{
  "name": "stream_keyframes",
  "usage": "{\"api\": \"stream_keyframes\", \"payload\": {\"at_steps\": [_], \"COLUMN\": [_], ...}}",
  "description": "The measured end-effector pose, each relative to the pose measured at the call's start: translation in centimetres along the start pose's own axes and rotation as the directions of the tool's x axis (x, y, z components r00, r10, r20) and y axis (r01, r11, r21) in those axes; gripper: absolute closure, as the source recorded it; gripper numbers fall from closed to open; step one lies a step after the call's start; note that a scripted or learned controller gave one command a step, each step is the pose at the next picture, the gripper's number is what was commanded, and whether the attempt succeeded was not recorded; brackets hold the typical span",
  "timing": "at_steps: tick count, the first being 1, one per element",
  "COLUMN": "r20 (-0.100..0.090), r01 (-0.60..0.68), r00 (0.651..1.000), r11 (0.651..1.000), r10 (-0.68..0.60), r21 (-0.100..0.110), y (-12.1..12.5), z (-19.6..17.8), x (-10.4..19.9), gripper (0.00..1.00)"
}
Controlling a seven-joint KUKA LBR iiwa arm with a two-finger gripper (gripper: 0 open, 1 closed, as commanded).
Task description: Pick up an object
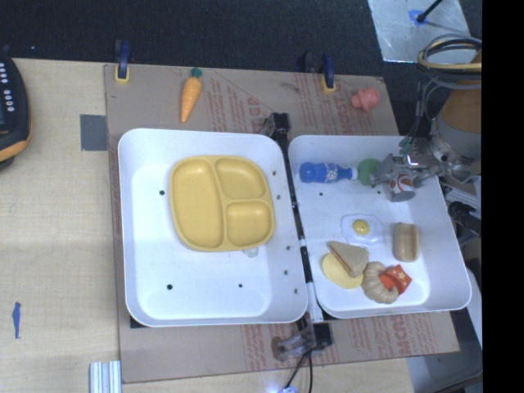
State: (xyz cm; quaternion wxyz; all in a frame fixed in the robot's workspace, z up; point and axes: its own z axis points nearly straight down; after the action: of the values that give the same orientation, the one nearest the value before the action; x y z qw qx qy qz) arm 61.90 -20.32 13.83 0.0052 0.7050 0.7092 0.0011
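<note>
My gripper (400,173) hangs over the far right corner of the right bin (446,289), on the grey arm with its orange band (461,110). Just left of it lie a small green object (368,171) and a blue bottle (323,173) on its side. A red and white object (402,189) sits right under the gripper, partly hidden by it. Nearer the front of the bin are a fried egg (361,228), a bread roll (405,241), a sandwich wedge (350,256) on a yellow disc (336,272), a tan garlic-like piece (376,285) and a red piece (395,278).
The left bin (147,293) holds a yellow divided plate (221,202). On the cardboard behind the bins lie a carrot (190,95) and a pink object (366,98). Clamps (122,61) hold the cardboard's far edge. A dark device (10,109) sits at the far left.
</note>
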Motion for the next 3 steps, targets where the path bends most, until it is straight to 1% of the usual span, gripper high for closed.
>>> {"api": "stream_keyframes", "payload": {"at_steps": [1,2,3], "r20": [-0.011,-0.004,-0.006], "r01": [-0.004,0.006,-0.003], "r00": [1.000,1.000,1.000], "r11": [1.000,1.000,1.000], "r10": [0.004,-0.006,0.003], "r21": [0.021,-0.003,0.012], "y": [-8.2,4.5,3.4], "z": [4.8,-1.0,2.2], "x": [4.5,8.2,5.7], "gripper": [0.00,0.00,0.00]}}
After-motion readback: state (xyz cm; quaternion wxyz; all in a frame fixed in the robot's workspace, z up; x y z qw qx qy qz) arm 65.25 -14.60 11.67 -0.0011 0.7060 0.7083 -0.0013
